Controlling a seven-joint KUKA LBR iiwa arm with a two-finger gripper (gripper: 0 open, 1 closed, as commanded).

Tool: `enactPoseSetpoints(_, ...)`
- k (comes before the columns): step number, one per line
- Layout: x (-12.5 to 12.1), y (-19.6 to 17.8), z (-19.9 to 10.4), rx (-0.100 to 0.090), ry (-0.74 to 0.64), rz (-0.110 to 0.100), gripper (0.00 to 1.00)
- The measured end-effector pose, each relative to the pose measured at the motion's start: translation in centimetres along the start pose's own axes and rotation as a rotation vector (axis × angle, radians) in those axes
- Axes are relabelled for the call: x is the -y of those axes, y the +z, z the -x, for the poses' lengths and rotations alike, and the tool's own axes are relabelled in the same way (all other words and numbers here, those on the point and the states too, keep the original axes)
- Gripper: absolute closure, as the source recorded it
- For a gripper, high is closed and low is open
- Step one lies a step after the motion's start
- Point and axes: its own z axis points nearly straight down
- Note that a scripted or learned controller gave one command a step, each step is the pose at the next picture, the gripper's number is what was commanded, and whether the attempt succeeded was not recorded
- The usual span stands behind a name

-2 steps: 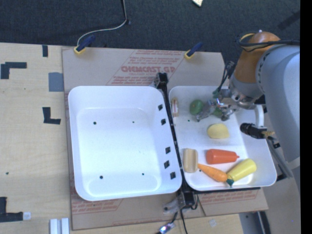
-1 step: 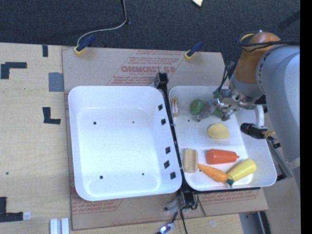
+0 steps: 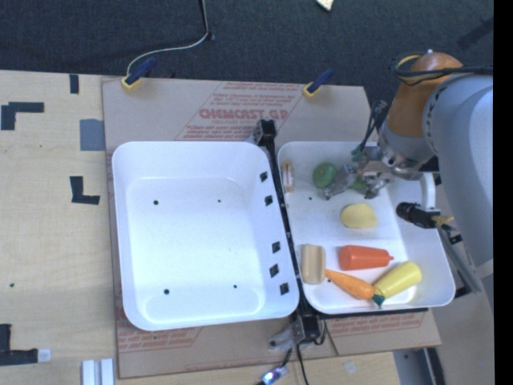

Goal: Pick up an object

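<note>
The gripper (image 3: 353,180) is seen low in the right bin (image 3: 425,295), beside the green ball (image 3: 325,174) and above the yellow lemon (image 3: 358,216); finger state cannot be told.

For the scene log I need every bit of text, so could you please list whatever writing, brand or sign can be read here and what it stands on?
"CHEMCAST GP": red print, seen upside down, on the brown board under the bins.
More red print repeats along that board's lower edge, too small and cut off to read.
Small marks on the black divider between the bins: too small to read.
</note>
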Motion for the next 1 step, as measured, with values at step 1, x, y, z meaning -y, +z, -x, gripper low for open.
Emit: enactPoseSetpoints(1, -0.16, -0.20, 0.61, 0.007, 0.014, 0.016, 0.00)
